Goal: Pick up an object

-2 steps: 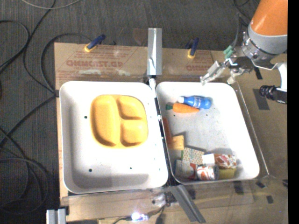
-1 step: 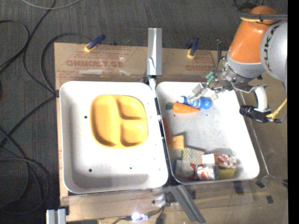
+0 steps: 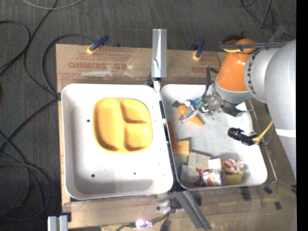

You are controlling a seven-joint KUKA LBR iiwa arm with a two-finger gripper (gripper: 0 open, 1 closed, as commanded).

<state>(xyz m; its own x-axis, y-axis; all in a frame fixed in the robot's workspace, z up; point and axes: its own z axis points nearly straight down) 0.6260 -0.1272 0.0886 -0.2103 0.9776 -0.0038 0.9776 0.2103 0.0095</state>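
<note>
Gripper [image 3: 196, 110] low at right bin's [image 3: 260, 174] far-left corner, among small orange and green items [image 3: 185, 109], we cannot tell jaw state, yellow divided tray [image 3: 123, 124] centred in left bin [image 3: 72, 167]

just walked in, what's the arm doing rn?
The KUKA arm is reaching into the right bin, with its claw down at the far-left corner among small orange items. Whether it has hold of one, I can't tell. More clutter sits along the bin's near edge: a patterned box and a red-and-white package. The left bin holds a yellow compartment tray.
</note>
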